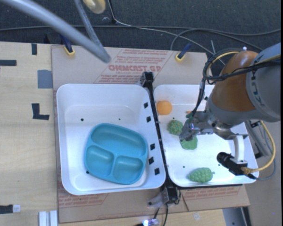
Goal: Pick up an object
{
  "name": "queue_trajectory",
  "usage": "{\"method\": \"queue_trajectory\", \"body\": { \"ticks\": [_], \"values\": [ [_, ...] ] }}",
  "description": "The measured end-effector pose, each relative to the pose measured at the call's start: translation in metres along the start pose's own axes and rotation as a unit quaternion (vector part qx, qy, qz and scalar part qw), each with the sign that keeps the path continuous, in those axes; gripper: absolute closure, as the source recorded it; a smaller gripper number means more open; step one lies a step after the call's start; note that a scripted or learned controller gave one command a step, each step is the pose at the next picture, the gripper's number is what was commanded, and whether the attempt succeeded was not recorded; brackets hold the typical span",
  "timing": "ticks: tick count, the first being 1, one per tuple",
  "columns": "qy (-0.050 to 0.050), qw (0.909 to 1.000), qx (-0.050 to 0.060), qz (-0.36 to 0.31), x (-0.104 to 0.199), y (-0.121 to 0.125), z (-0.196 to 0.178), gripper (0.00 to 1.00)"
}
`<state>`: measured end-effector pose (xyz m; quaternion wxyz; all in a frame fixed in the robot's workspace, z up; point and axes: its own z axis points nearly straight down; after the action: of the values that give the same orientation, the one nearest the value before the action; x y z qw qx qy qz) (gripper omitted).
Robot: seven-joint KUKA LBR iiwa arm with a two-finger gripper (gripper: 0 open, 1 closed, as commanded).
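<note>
My gripper (188, 133) is low in the right bin (179, 91), its dark fingers right over a green leafy object (190, 143) near the bin's middle. The wrist blocks the fingertips. A second green piece (175, 125) lies just left of the gripper. An orange ball (164, 108) rests near the divider at the back of the right bin. A third green bumpy object (200, 174) sits near the right bin's front edge.
The left bin (70, 102) holds a blue divided tray (116, 153). A black divider strip (153, 126) runs between the bins. Cables (254, 168) loop at the right beside the arm. Grey poles (52, 18) cross the upper left.
</note>
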<state>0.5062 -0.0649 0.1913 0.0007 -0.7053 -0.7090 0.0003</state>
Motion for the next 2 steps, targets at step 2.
{"method": "queue_trajectory", "body": {
  "ticks": [2],
  "values": [
    [0.000, 1.0000, 0.000, 0.000, 0.097, 0.003, -0.014, 1.00]
  ]
}}
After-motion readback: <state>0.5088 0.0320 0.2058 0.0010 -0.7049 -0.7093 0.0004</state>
